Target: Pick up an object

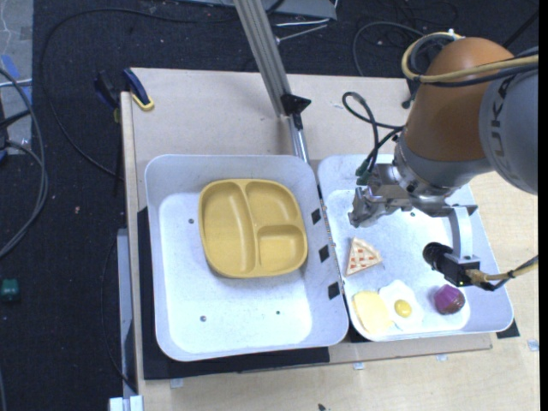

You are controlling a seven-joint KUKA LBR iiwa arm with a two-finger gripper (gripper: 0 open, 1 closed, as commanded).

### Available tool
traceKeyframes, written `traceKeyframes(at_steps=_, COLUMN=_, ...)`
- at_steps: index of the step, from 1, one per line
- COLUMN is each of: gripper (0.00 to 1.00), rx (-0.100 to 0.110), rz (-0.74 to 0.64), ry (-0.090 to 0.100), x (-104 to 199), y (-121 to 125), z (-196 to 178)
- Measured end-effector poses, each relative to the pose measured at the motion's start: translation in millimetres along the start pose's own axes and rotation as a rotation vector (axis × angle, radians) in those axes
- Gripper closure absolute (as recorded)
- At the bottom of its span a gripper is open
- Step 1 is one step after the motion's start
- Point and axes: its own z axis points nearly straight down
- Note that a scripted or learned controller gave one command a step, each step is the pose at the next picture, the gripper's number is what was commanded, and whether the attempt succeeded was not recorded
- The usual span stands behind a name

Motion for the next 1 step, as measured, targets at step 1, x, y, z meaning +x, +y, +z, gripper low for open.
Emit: traceKeyframes(at_steps=1, gripper=1.00, rx=0.001, rz=0.000, ry=0.000, x=53.7, y=-7.3, z=1.6)
